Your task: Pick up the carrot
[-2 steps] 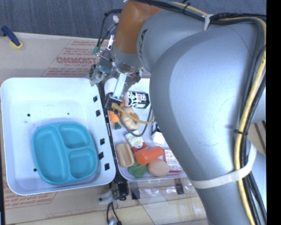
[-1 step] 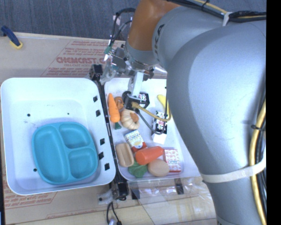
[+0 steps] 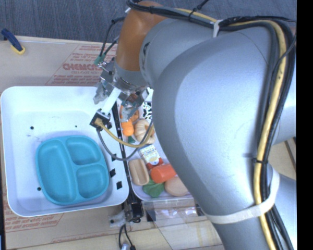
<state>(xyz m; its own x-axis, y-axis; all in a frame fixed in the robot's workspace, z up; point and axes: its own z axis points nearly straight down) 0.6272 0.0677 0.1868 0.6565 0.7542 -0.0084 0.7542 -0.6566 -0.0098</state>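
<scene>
One camera fixed above the bench looks down at a slant on both white bins [image 3: 10,139], with the grey arm [image 3: 219,119] entering from the right, so near the lens that it covers most of the right bin.

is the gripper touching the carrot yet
Cannot tell: in the camera view the gripper sits right over the carrot, hiding any contact or gap.

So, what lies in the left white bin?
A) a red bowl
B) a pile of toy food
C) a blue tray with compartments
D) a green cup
C: the blue compartment tray lies in the left bin, while the toy food is heaped in the right bin.
</scene>
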